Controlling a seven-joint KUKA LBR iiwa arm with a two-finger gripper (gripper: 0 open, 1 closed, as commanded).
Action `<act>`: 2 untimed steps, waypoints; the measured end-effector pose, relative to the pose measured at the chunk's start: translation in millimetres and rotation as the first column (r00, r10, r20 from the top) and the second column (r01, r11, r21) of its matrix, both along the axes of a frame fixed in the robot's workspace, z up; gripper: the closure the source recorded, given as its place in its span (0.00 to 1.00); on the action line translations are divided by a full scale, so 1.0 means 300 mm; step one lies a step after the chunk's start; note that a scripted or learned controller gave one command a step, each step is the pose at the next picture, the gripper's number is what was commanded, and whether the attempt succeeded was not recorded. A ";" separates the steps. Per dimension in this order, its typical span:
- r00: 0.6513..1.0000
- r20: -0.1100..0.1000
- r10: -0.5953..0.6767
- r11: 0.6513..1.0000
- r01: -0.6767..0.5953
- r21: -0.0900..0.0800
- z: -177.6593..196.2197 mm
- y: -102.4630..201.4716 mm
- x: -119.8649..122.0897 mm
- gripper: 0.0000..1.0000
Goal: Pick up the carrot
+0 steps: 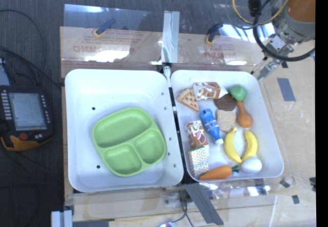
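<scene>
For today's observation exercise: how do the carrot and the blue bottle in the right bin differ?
The carrot is orange with a green end; the blue bottle is blue with a white end. The carrot lies almost crosswise along the near wall of the right bin; the bottle lies near the middle, pointing roughly front to back. The carrot tapers; the bottle is stubbier. Both are lying down in the same bin.

Two white bins side by side; green divided plate (130, 141) in the left bin (77, 98); toy food crowding the right bin (271, 139). Carrot (217, 172) along its near edge, beside bananas (242, 145) and blue bottle (210, 124); arm (300, 0) above the far right corner.
</scene>
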State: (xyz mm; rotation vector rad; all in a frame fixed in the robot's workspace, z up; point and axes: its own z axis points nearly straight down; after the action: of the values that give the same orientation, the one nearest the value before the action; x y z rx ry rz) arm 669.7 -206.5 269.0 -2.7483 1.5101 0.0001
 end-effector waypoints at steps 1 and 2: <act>0.907 -0.003 0.421 0.907 -0.421 -0.001 -0.104 0.034 -0.002 1.00; 0.758 0.000 0.653 0.758 -0.653 -0.004 -0.062 -0.045 -0.011 1.00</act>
State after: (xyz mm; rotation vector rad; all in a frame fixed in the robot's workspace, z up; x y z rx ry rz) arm 666.4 -220.0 250.5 -3.1045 0.4594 -0.0013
